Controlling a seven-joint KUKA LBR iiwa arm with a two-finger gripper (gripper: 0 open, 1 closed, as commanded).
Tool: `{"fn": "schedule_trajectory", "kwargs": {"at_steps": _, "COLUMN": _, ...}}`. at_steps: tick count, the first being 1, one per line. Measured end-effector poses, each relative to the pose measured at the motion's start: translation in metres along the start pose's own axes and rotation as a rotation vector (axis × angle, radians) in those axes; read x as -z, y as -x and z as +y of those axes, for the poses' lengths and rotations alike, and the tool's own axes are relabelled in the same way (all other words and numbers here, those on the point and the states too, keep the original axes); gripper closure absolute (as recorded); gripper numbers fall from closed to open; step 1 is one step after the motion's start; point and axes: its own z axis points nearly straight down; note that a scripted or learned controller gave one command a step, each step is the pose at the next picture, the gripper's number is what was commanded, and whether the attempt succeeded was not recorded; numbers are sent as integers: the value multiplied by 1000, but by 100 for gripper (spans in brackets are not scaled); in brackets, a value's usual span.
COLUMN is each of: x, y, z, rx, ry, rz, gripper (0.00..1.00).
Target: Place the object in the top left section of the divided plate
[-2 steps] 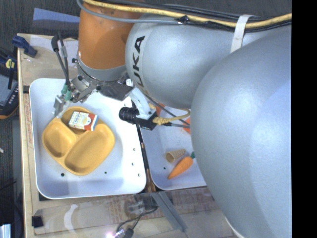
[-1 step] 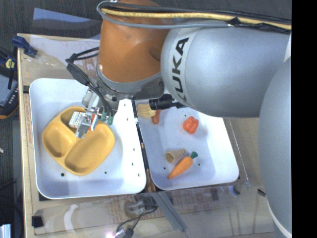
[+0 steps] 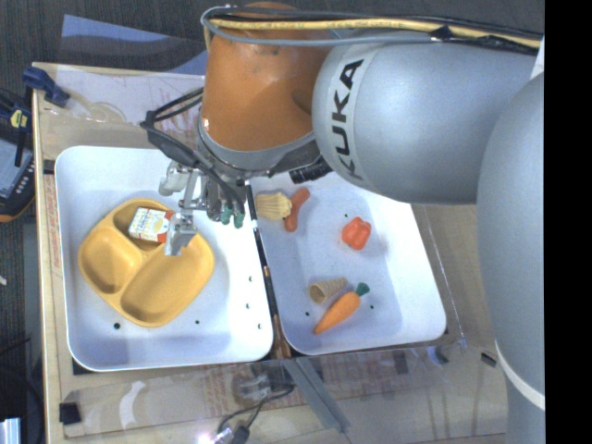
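Note:
A yellow divided plate [image 3: 157, 289] lies in the left white bin [image 3: 102, 340]. In its top left section sits a small white and yellow carton with a red end [image 3: 146, 222], which looks to be resting on the plate. My gripper [image 3: 179, 233] hangs just right of the carton, over the ridge between the plate's sections. It is close to the carton's red end. The arm's orange band and grey wrist cover the bin's back right corner.
The right bin [image 3: 407, 313] holds a toy carrot [image 3: 338, 311], a beige cone-shaped piece [image 3: 326, 290], an orange-red pepper [image 3: 356, 234], a reddish sausage-like piece [image 3: 296, 209] and a pale ridged piece [image 3: 273, 206]. Black cables run along the wrist above the left bin.

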Motion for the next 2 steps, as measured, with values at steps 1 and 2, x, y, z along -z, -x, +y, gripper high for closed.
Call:
{"fn": "schedule_trajectory", "kwargs": {"at_steps": 1, "x": -37, "y": 48, "z": 48, "rx": 385, "ry": 1, "rz": -3, "gripper": 0}}
{"fn": "schedule_trajectory", "kwargs": {"at_steps": 2, "x": -12, "y": 34, "z": 94, "rx": 748, "ry": 1, "rz": -6, "gripper": 0}}
